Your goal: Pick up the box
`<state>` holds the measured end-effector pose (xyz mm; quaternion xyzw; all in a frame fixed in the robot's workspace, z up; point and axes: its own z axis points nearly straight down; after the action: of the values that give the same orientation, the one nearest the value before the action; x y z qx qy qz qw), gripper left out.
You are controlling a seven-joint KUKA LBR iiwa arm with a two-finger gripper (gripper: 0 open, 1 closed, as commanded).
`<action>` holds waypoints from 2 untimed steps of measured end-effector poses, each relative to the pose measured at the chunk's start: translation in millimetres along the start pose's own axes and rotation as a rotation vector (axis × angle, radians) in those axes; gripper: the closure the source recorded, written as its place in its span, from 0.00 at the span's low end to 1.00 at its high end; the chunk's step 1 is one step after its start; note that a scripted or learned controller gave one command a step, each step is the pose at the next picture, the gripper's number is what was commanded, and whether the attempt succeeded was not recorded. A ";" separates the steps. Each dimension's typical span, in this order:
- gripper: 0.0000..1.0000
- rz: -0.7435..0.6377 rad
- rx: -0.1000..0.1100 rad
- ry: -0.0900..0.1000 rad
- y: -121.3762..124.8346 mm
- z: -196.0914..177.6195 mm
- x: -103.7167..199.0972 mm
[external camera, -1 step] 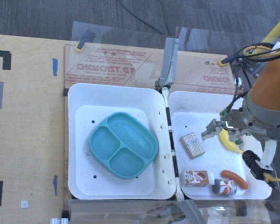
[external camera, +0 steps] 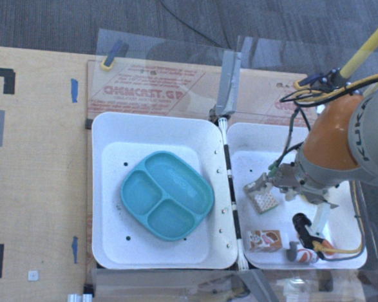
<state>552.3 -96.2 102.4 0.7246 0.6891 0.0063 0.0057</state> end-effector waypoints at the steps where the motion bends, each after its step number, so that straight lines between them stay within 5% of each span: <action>1: 0.00 0.022 -0.003 0.007 1.4 6.1 -2.3; 2: 1.00 0.034 -0.012 -0.006 2.7 -4.9 -12.0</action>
<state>554.2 -108.3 107.3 0.7361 0.6767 0.0082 0.0122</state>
